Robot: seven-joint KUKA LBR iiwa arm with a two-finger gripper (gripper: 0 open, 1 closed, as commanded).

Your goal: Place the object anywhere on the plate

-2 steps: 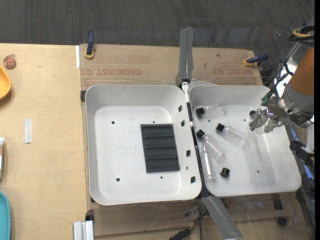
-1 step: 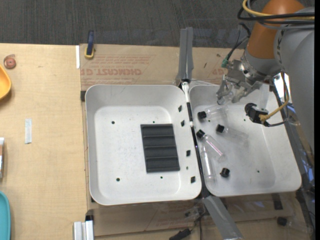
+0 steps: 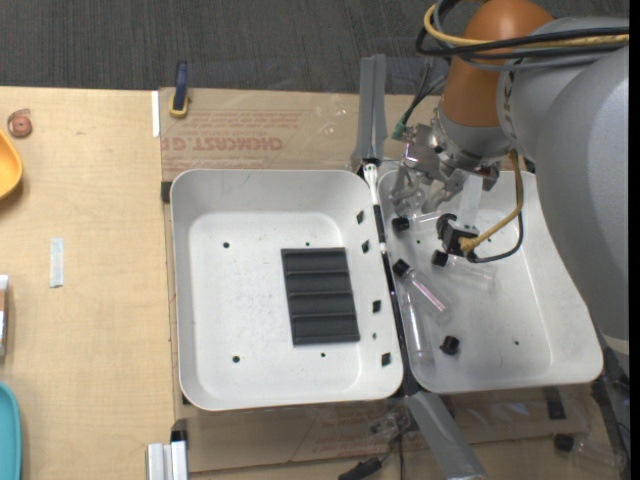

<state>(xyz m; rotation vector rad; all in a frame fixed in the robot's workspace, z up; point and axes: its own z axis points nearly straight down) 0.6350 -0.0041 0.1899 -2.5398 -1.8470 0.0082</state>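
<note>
A black ribbed plate lies flat in the middle of the left bin. My gripper hangs low over the far left corner of the right bin, close to the wall between the bins. A clear tube with a pink streak lies on the right bin's floor, nearer the camera than the gripper and apart from it. Another clear tube lies along the left wall. Small black pieces sit near them. The wrist hides what is under the gripper.
The grey arm with its orange band and yellow cables covers the right bin's far right. Cardboard lies behind the bins, with a blue clamp. The wooden bench on the left bears an orange item and a teal item.
</note>
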